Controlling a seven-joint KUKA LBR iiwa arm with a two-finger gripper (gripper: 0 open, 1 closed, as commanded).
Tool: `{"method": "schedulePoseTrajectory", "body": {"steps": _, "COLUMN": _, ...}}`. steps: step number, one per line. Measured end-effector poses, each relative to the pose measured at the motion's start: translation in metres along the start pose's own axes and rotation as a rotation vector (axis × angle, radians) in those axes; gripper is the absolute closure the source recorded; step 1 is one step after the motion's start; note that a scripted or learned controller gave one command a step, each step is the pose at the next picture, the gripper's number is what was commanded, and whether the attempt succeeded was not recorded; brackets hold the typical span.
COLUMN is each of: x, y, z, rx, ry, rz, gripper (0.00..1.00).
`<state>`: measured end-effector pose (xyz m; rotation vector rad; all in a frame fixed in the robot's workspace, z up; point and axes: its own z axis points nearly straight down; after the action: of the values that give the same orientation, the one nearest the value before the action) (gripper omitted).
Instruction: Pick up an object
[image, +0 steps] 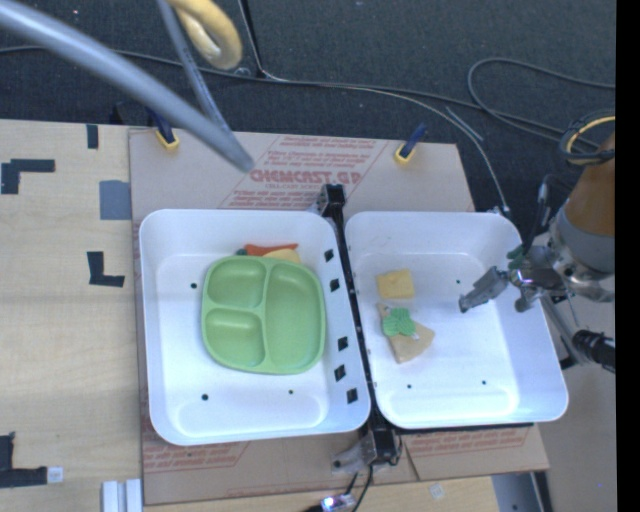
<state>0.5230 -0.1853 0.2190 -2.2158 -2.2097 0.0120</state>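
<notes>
In left bin, green tray

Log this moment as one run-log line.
pincer: over right bin, right side, nothing seen between fingers | yellow block and green-topped wedge: lying in right bin | green divided plate: left bin | pick: not yet done

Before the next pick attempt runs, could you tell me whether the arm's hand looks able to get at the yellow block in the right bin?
Probably yes. The hand hangs over the right bin, and only bare white floor lies between it and the yellow block. The green-topped piece sits just in front of the block, apart from that path.
</notes>
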Motion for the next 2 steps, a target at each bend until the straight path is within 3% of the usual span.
{"method": "schedulePoseTrajectory", "body": {"steps": 1, "x": 0.001, "y": 0.003, "z": -0.007, "rx": -0.013, "ry": -0.003, "rz": -0.004, "gripper": 0.0}}
{"method": "schedulePoseTrajectory", "body": {"steps": 2, "x": -0.008, "y": -0.003, "z": 0.044, "rx": -0.007, "ry": -0.003, "rz": -0.002, "gripper": 0.0}}
